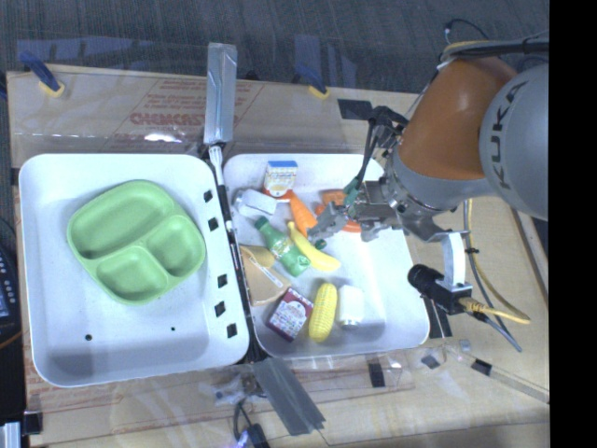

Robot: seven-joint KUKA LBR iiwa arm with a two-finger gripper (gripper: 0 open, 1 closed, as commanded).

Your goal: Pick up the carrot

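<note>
The carrot (pixel 300 213) is a short orange piece lying in the right bin (pixel 396 329), just below a small white and blue carton (pixel 280 177). My gripper (pixel 334 220) hangs low over the bin's upper middle, immediately right of the carrot and close to it. Another orange item (pixel 333 197) shows just above the gripper, partly hidden by it. I see nothing clearly held.
The right bin also holds a green bottle (pixel 281 244), a banana (pixel 313 250), a corn cob (pixel 323 311), a white cylinder (pixel 351 306) and a red box (pixel 290 315). The left bin (pixel 56 343) holds a green divided plate (pixel 136 240).
</note>
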